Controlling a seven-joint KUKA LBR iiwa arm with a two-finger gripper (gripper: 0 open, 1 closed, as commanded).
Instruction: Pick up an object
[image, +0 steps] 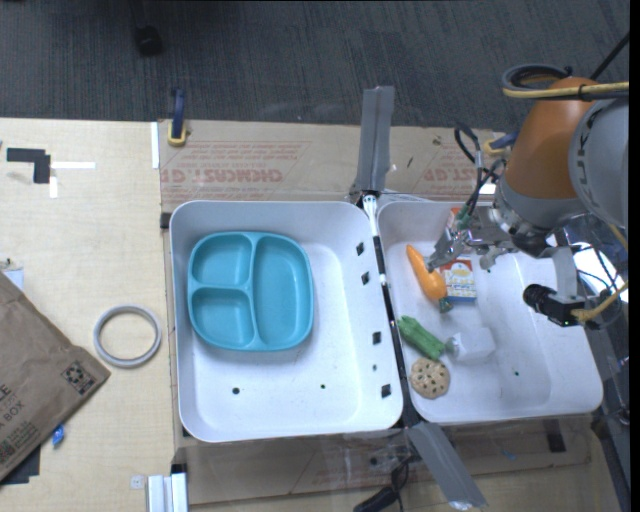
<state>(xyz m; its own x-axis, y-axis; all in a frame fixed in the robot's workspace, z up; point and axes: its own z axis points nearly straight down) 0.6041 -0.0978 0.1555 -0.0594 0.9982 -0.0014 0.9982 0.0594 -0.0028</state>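
The gripper (452, 250) hangs over the carrot (427, 274) near the right bin's (520, 385) far-left corner (finger state unclear), presumably positioned for grasping.

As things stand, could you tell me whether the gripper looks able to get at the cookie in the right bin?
Probably yes: the cookie lies flat and uncovered near the front wall, apart from the green toy. The gripper hovers farther back, over the carrot.
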